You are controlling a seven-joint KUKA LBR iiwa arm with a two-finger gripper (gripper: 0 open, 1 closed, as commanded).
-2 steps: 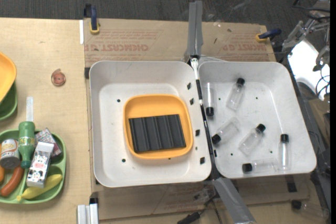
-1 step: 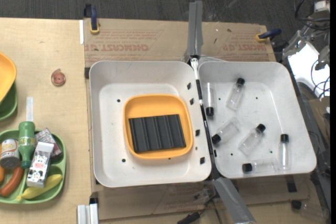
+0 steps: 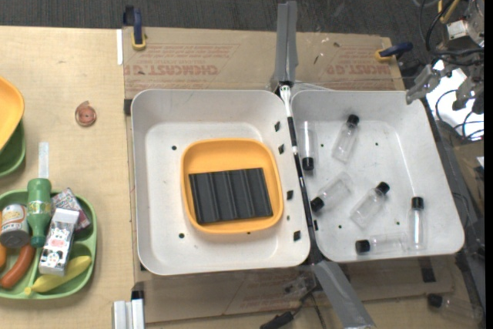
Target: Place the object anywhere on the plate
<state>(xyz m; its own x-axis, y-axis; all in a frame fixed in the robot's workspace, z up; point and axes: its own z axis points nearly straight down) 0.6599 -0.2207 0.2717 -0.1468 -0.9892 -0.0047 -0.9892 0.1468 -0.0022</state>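
here a dark ribbed object covers the orange plate; clear vials stay faint against the right bin.

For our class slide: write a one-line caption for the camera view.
Orange plate holding a ridged black object in the left bin; clear vials scattered in the right bin.

You have two white bins side by side. One orange plate sits in the left bin with one dark ribbed block on it. Six clear vials with black caps lie in the right bin.
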